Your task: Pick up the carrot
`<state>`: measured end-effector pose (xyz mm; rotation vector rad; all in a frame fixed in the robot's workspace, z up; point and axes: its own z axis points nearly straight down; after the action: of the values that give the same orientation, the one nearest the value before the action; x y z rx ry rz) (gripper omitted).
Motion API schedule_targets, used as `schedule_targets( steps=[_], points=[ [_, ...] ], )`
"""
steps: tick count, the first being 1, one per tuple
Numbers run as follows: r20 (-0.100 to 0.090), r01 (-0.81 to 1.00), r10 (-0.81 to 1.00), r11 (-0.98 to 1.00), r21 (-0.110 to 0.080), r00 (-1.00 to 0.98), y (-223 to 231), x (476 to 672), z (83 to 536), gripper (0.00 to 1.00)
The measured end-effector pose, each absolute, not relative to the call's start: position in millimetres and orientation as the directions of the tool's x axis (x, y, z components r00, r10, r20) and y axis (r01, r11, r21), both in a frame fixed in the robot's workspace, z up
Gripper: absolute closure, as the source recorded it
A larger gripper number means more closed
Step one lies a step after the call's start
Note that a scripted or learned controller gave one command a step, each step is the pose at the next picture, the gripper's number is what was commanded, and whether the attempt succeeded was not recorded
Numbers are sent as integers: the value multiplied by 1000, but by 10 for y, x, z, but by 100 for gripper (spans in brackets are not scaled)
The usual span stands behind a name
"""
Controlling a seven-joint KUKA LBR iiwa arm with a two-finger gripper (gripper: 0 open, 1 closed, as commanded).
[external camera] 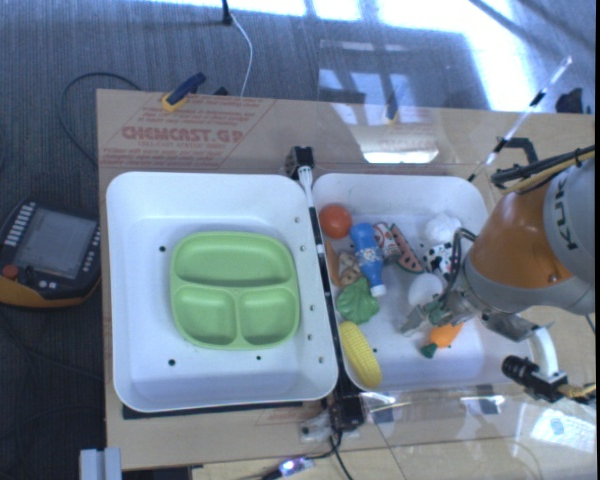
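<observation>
You have the jaws (432, 318) low in the right bin (470, 203), touching the carrot (441, 336) to set a grasp; their opening cannot be told.

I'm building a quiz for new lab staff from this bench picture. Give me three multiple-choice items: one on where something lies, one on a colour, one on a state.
1. Where does the carrot lie?
A. right bin
B. left bin
C. on the bench

2. What colour is the divided tray?
A. red
B. green
C. blue

3. How does the blue bottle rest?
A. standing upright
B. inside the tray
C. lying on its side

Answers: 1 A, it lies on the right bin's floor below the gripper. 2 B, pale green. 3 C, its length lies along the floor.
</observation>
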<state>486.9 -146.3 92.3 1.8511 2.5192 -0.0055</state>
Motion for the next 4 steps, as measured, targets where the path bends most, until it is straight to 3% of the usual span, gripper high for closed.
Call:
schedule_targets(
  steps=[4],
  points=[
    [-7,953,953,301,-14,-302,-1433,4840,1180,100]
  ],
)
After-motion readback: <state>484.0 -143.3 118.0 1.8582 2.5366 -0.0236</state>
